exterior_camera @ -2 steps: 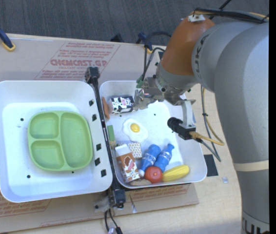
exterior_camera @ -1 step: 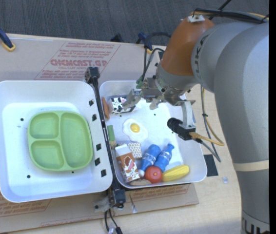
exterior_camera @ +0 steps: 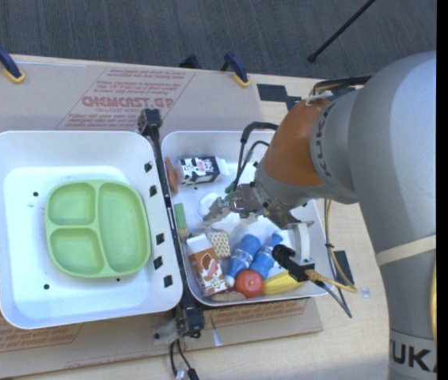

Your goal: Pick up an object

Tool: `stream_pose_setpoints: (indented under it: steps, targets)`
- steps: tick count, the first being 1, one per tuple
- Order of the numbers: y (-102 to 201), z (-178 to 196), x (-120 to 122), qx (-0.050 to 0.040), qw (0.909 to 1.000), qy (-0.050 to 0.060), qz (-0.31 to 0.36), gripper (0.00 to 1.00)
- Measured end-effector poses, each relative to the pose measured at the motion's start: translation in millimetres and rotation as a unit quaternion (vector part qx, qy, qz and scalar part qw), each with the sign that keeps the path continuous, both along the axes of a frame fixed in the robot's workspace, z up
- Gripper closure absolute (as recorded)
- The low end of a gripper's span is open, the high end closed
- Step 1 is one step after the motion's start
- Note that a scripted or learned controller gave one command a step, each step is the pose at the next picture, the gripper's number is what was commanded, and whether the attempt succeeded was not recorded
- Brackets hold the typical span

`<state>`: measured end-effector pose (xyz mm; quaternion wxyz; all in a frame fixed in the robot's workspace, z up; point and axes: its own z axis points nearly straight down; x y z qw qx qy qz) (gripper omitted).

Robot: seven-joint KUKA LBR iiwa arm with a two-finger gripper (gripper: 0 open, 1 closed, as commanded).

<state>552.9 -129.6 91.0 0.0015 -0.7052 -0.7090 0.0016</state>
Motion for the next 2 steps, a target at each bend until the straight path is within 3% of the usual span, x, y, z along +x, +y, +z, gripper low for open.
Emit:
stream_pose_setpoints:
  steps: [1,2]
  targets:
    - [-30,1,-49,0.0,1.0,-0.001,0.0,0.0]
    - [-30,11,-47,-0.0004,1.0,-0.001,0.003,1.0]
